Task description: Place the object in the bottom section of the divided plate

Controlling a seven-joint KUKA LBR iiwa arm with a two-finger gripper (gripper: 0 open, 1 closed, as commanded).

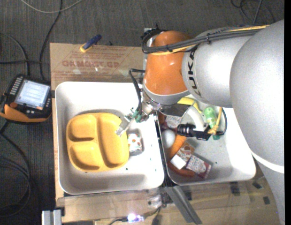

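Observation:
The yellow divided plate (96,142) lies in the left white bin (65,102), with two smaller sections on its left and one long section on its right. A small white and brown packet (134,143) rests on the bin floor, touching the plate's right rim. My gripper (123,127) hangs under the orange wrist band, over the plate's upper right rim and just above and to the left of the packet. Nothing shows in its grasp. All three sections of the plate are bare.
The right bin (239,165) holds several items: a yellow piece (190,102), a green bottle (210,114), a white egg-like thing (169,137) and red packets (192,165). The arm covers most of that bin. A pendant (28,97) lies left of the bench.

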